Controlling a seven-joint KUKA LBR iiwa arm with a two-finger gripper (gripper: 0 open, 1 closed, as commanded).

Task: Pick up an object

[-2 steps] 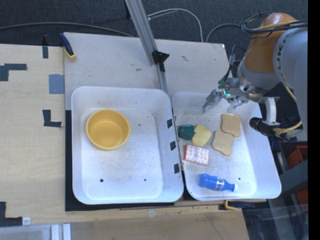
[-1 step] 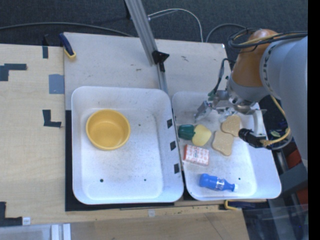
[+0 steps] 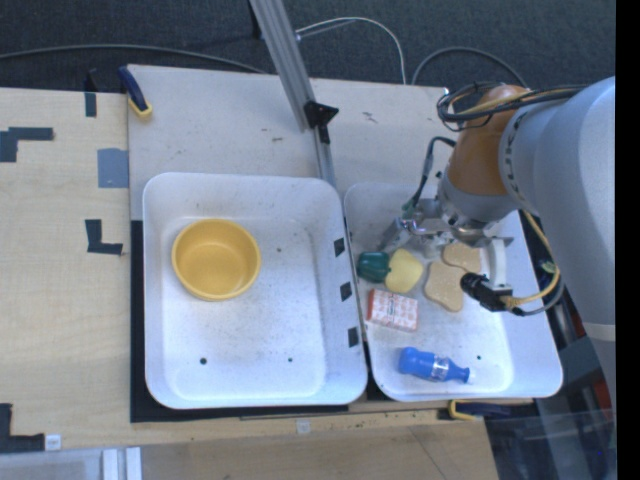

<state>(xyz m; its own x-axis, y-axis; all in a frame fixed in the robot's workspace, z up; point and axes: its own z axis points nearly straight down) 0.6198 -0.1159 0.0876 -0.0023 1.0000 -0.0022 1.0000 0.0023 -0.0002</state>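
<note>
The arm, grey with an orange band, is reaching in from the right and is hanging low over the right bin (image 3: pixel 535 363), with the gripper (image 3: pixel 420 230) sitting at the upper-middle of that bin, just above a pale yellow object (image 3: pixel 404 270); whether the gripper is open, closed or gripping anything cannot be told, since the wrist is covering it. The step in hand appears to be the descent onto one item of a tight cluster. To do it well, the tool should probably be coming down straight over a single piece, most plausibly the pale yellow object, while keeping clear of the dark green object (image 3: pixel 373 264) touching it on the left and the tan slice-shaped pieces (image 3: pixel 445 286) lying just beside it on the right; a closure catching two items at once is likely to slip. The right bin is also holding a red-and-white packet (image 3: pixel 392 310) just below the cluster and a blue bottle (image 3: pixel 432 365) lying on its side near the front wall, apart from the rest. The left bin (image 3: pixel 250 368) is holding a yellow bowl (image 3: pixel 215 258), standing upright in its left half.
</note>
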